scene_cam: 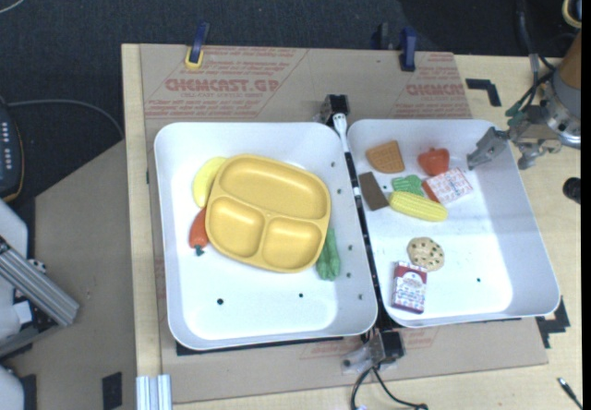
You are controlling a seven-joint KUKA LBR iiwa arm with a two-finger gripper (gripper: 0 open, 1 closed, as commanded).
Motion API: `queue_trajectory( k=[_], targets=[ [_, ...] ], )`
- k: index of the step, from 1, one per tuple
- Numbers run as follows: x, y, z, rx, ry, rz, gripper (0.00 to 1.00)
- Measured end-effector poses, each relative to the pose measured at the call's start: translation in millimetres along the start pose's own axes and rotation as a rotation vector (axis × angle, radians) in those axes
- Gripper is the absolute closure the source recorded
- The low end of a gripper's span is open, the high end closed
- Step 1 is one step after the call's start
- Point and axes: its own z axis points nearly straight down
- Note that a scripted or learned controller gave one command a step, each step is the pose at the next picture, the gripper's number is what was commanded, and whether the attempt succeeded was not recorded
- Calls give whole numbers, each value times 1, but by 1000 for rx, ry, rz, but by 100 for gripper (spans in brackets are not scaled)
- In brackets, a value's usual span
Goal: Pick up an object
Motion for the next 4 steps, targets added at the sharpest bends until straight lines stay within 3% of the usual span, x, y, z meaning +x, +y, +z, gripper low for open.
queue_trajectory(
  k=[1,3,4],
  targets=[
    [0,3,-7,-12,-3,-2,0],
    [12,15,88,-6,0,-4,0],
    [12,18,98,-14,-2,-5,0]
  ],
)
